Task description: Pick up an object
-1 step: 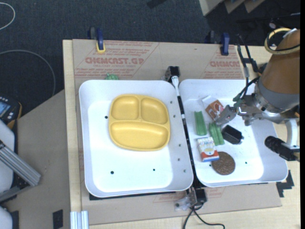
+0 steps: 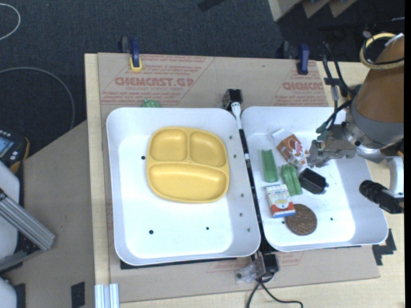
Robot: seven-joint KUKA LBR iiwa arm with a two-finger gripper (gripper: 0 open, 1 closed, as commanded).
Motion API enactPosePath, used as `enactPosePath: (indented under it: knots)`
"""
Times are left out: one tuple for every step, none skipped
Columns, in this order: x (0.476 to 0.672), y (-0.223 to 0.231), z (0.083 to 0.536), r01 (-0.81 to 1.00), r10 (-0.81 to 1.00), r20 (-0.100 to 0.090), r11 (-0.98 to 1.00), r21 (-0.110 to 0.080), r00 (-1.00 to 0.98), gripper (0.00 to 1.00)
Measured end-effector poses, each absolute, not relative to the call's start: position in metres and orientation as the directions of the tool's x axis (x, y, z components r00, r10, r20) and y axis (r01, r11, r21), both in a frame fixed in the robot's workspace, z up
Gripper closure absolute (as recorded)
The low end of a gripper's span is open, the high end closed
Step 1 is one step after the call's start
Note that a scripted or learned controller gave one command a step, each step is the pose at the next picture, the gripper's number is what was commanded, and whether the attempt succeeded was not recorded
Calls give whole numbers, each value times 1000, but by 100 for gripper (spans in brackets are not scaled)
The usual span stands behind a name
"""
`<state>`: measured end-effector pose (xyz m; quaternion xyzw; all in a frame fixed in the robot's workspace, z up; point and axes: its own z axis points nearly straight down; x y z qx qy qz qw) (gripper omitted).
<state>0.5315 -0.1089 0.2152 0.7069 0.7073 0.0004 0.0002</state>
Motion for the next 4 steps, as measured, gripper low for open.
enactPosePath:
  knots:
    - [575, -102, 159, 1000, 1000, -1, 2, 0, -2, 100]
    - [547, -41, 186, 1000, 1000, 4, 6, -3, -6, 100]
    - [555, -183, 169, 1000, 1000, -9, -12, 1, 12, 100]
    - [481, -187, 351, 1000, 1000, -7, -2, 19, 2, 100]
